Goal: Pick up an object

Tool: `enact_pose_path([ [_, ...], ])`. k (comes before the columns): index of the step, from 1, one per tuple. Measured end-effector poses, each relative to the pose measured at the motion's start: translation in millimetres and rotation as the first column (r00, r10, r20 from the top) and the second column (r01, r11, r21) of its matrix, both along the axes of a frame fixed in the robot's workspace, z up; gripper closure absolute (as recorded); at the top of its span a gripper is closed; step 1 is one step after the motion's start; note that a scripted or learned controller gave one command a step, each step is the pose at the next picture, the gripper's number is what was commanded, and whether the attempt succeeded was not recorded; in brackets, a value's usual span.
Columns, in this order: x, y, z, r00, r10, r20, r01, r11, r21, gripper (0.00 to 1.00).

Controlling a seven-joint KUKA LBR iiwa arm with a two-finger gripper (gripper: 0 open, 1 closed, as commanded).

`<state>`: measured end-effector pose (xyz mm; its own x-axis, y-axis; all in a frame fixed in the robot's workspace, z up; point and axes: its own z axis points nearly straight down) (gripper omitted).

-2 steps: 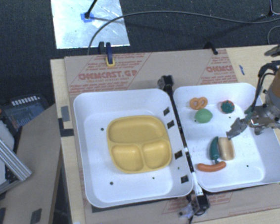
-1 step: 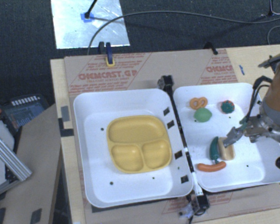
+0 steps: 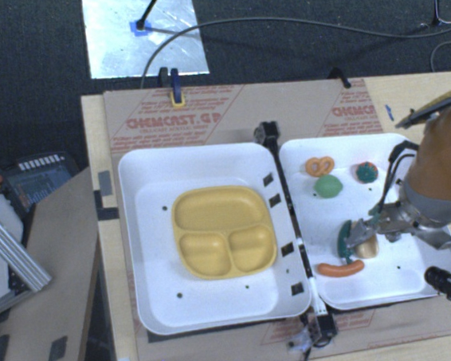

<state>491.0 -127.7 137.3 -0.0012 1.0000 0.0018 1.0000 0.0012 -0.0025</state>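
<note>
The arm is reaching in from the right over the right bin, its grey wrist and orange band covering that bin's right side. The tool is sitting low in the bin, right against a dark green, curved item with a pale tan piece beside it; whether either is between the fingers, I cannot tell, and the tool's opening is too hidden to judge.

Just below the tool, an orange sausage-shaped toy is lying lengthwise on the bin floor, smooth and rounded at both ends. Farther back, a round green ball-like object is resting near an orange pretzel-shaped piece, and a small teal and orange item is sitting to their right, well apart from the tool.

The left bin is holding a matte yellow plastic tray with three compartments and rounded corners. Both bins are shallow, white and glossy, resting on brown printed cardboard over the surface. A black divider strip is running between the bins.
</note>
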Motion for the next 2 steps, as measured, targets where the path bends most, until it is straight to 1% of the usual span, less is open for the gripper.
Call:
enact_pose_path([
  [1, 1.4, -1.2, 12.7, 1.0, 0.0, 0.005, 0.0, 1.0, -0.003, 1.0],
  [2, 6.4, -11.6, 69.1, 1.0, 0.002, 0.01, -0.002, 1.0, -0.004, 1.0],
])
